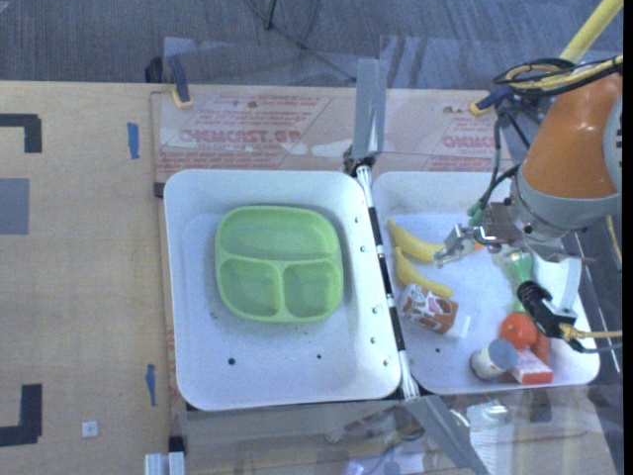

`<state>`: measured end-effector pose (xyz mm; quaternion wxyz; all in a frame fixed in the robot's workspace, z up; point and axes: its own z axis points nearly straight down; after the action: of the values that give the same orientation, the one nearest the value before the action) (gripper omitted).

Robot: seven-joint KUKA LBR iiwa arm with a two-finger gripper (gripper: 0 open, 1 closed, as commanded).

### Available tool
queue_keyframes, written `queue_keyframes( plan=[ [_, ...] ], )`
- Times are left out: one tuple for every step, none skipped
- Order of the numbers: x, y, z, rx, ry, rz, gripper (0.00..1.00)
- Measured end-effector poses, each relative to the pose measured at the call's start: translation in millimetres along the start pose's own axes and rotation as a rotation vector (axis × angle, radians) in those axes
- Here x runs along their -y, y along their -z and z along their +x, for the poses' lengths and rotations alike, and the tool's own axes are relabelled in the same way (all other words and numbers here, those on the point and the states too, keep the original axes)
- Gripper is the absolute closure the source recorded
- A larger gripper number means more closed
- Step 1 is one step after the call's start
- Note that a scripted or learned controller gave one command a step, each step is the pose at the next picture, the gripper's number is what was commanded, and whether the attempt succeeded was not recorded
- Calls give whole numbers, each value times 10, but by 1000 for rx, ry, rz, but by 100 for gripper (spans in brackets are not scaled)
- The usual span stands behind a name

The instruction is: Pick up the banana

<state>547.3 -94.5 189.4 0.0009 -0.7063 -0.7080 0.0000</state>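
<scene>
Wooden bench (79, 265) fills the left, w/ black corner marks and bits of blue tape on it. On it, two white bins side by side: left bin (198, 364) holds a green plate (280, 263) w/ three compartments, sitting flat near the bin's middle. Right bin (475, 305) is the busy one. The arm (569, 156), grey w/ an orange band, comes in from the right and hangs over the right bin's upper right part, yellow and black cables trailing off it. Its gripper (453, 249) points left, tip just beside the upper banana (413, 241), and the shot's too blurry to call the pincer spread or pressed together; cannot tell, and nothing visibly pinched. That upper banana lies in the left part of the right bin, slanting down to the right, near the divider between bins. A second banana (421, 275) sits just below it, same slant, apart from the gripper. Just under that one, a small red-and-white carton (431, 310) lies on its side. Further right, a green thing (516, 265) is partly tucked under the arm, can't tell what. Lower right corner: an orange-red round item (517, 329), a red box (533, 369) and a pale cup-like item (489, 361) w/ a blue-grey top, all bunched close together.
</scene>
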Motion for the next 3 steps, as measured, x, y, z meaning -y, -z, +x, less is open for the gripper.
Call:
queue_keyframes(
  plan=[
    [56, -1, 174, 0, 69, 0, 0],
    [-190, -334, 10, 2, 171, -3, 0],
    [-772, -37, 334, 2, 177, -4, 0]
  ],
)
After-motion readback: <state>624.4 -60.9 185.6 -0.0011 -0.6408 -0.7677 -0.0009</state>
